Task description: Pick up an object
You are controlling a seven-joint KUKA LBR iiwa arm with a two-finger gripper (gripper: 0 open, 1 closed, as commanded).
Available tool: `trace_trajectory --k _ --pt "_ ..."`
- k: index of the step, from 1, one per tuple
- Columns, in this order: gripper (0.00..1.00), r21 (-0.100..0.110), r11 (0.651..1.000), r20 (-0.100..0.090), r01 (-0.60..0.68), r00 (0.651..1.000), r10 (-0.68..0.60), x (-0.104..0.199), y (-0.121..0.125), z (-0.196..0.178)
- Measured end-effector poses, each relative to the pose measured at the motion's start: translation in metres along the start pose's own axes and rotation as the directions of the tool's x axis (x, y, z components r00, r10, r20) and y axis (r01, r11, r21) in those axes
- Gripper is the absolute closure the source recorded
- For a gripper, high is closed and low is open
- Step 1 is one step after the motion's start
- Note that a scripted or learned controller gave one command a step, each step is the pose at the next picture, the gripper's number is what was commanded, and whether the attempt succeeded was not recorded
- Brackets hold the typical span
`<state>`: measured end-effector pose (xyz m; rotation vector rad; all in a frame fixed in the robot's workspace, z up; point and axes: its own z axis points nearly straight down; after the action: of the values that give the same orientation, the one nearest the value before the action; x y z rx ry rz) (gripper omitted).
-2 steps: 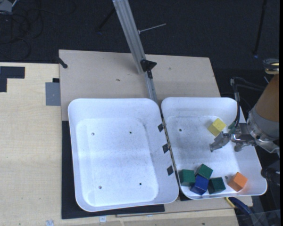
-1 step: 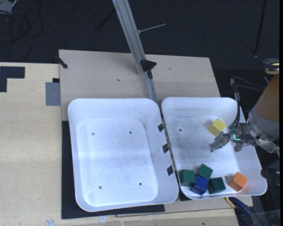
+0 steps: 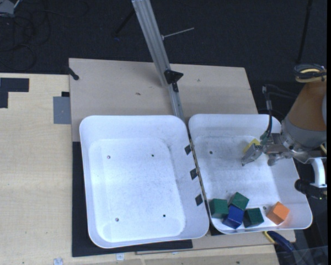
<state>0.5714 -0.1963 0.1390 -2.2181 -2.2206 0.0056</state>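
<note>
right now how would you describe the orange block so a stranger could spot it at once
Look at the right-hand white bin, then down to its near edge where a small cluster of blocks sits. The orange block lies at the cluster's right end, near the bin's corner. It is the only orange one; its neighbours are green and blue.

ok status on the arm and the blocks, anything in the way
Gripper low over right bin, nothing seen between fingers. Blocks clustered at near edge: green, blue, orange. Path to them clear.
</note>
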Motion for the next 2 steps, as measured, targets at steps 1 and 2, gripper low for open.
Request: trace_trajectory --k 1,2 --pt "0.0 -0.007 1.0 0.001 0.004 1.0 -0.004 -0.012 0.077 0.05" --pt "1.0 -0.001 1.0 0.0 0.007 1.0 -0.007 -0.012 0.074 0.038"
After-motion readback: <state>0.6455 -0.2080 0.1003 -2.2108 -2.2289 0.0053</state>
